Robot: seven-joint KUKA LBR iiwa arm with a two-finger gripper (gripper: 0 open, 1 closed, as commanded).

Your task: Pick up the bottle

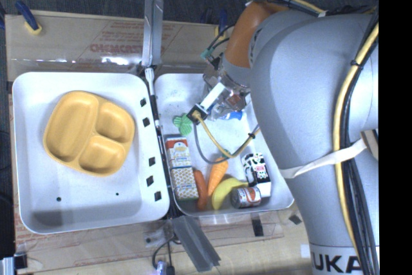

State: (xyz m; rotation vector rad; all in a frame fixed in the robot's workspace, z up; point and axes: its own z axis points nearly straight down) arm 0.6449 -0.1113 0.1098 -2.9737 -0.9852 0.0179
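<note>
My gripper (224,105) hangs low over the upper middle of the right bin (168,88), with the big grey arm (309,106) covering the bin's right side. Just under the gripper shows a small pale-blue, partly clear item (235,116) that may be the bottle. Most of it is hidden by the gripper, and I cannot tell whether the gripper touches it. A white container with black cow spots (256,169) lies lower right in the same bin.
The right bin also holds a green toy (183,123), a printed carton (182,167), a carrot (217,174), a banana (225,192) and a can (247,197). A yellow divided plate (89,132) lies in the left bin (32,203). A yellow cable (212,142) loops below the gripper.
</note>
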